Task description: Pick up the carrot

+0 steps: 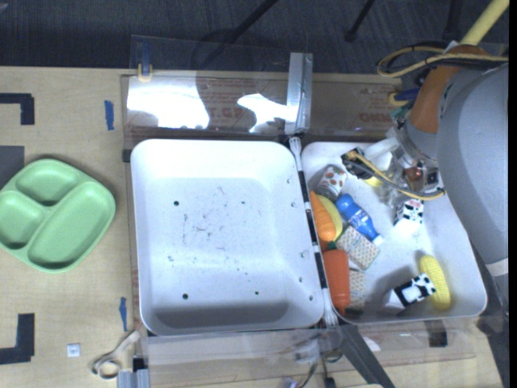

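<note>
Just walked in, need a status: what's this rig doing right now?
The grey arm reaches in over the right bin, its wrist above the toys at the back. The carrot lies untouched against that bin's left wall, beside a blue bottle and a corn cob. Nothing lifted yet.

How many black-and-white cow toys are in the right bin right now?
2. One cow toy sits near the right bin's far right side, below the gripper. The other cow toy lies at the near edge, touching the corn. More could hide under the arm.
</note>
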Controlling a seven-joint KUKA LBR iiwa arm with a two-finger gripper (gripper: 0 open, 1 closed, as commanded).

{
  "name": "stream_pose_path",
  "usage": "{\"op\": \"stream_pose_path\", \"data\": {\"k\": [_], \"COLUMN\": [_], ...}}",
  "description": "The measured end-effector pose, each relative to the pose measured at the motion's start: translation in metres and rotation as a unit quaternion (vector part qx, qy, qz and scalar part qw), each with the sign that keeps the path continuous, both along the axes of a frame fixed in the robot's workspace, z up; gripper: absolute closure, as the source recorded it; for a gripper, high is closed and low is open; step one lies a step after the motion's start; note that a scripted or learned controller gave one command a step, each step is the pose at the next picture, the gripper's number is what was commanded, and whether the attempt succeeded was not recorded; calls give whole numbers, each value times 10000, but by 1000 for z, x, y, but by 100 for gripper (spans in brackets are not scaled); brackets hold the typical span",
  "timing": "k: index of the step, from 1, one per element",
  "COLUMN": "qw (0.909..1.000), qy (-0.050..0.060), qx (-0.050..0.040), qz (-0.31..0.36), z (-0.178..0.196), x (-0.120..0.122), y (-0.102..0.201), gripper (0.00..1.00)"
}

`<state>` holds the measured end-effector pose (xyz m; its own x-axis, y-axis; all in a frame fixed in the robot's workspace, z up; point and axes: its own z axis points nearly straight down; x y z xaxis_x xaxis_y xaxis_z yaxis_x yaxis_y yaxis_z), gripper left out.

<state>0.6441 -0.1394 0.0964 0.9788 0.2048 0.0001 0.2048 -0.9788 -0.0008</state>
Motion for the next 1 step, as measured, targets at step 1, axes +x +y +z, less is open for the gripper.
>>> {"op": "stream_pose_path", "data": {"k": [1], "qw": [9999], "qy": [21], "qx": [109], "qz": [61], "z": [-8], "x": [14], "y": [-37], "gripper": [100]}}
